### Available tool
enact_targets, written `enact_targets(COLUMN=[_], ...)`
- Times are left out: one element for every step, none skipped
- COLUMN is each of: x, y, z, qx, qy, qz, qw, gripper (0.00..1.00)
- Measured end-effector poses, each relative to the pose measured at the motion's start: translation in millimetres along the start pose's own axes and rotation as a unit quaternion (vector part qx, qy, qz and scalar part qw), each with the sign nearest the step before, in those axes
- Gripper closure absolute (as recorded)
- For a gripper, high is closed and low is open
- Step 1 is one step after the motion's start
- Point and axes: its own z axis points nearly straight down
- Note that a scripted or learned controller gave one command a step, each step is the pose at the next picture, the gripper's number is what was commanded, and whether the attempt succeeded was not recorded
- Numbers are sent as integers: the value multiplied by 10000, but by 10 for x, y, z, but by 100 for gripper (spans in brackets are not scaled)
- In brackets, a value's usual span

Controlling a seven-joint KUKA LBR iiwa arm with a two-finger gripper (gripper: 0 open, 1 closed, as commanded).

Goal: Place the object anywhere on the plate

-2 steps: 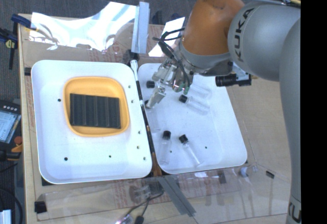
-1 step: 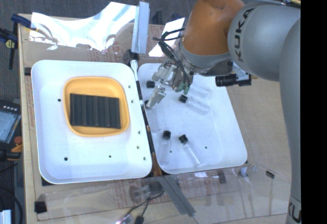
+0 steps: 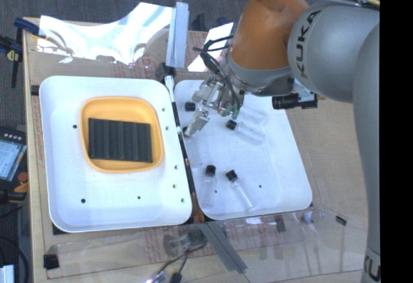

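End effector poised over right bin vials — grip state indeterminate — yellow plate waits at frame left.

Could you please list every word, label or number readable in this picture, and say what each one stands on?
"KUKA": black letters running slantwise on the grey arm casing, beside its orange band.
Small handheld device with a lit screen at the left edge of the camera view: its display is too small and blurred to read.
No other text is legible.

The arm hides the right bin's far corner — small vials too faint to detail.
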Motion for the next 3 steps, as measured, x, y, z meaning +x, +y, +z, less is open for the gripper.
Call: enact_targets(x=[0, 0, 0], y=[0, 0, 0], z=[0, 0, 0], qx=[0, 0, 0], qy=[0, 0, 0], qz=[0, 0, 0], qw=[10000, 10000, 10000], gripper=[0, 0, 0])
